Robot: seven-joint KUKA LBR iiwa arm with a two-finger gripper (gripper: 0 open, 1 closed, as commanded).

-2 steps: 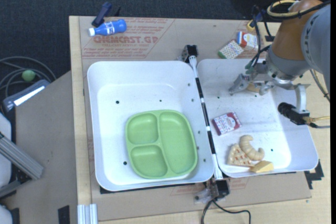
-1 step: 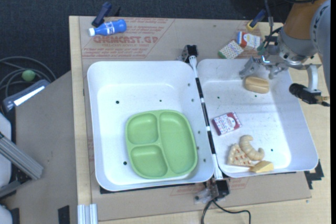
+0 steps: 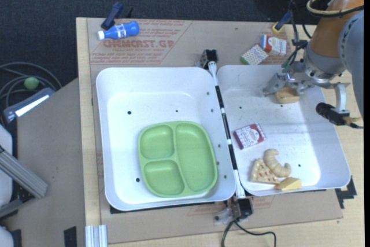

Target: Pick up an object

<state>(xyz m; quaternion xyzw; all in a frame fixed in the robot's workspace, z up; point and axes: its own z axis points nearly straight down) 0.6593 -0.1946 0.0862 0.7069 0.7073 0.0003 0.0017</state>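
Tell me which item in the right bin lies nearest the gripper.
The small tan block, right at the gripper near the bin's far edge. The red-and-white packet and the croissant lie farther toward the near side.

Bright even light, soft shadows, slightly grainy.

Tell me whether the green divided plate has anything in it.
Empty. The green divided plate lies flat in the left bin, and all three compartments show bare green surface.

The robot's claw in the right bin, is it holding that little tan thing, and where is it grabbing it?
It cannot be told. The gripper sits low in the right bin, right over the small tan block, but the view does not show the block between its fingers.
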